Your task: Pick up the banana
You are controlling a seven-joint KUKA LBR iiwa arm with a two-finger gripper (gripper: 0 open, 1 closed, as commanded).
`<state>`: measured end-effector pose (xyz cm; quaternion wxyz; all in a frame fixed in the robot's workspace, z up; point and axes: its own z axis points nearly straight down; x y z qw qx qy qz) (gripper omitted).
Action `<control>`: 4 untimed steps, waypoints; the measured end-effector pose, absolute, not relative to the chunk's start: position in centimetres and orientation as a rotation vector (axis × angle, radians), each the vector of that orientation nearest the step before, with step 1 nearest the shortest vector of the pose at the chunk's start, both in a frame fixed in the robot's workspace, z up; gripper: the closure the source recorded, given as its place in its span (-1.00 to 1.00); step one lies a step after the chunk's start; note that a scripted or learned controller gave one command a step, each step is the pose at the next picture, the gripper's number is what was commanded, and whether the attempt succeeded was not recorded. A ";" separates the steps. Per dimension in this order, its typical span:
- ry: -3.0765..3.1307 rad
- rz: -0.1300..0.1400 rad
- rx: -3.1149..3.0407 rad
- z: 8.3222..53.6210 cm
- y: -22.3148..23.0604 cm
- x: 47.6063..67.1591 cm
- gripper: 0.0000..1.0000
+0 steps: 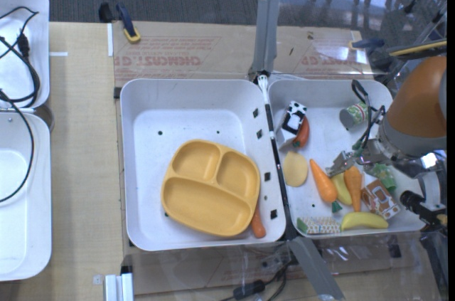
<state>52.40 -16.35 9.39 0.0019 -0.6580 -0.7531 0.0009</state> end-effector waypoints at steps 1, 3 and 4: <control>-2.426 -0.005 -2.040 9.6 -10.7 48.3 -1.00; -2.582 0.002 -1.786 9.0 -11.5 53.9 -1.00; -2.582 0.002 -1.786 9.0 -11.5 53.9 -1.00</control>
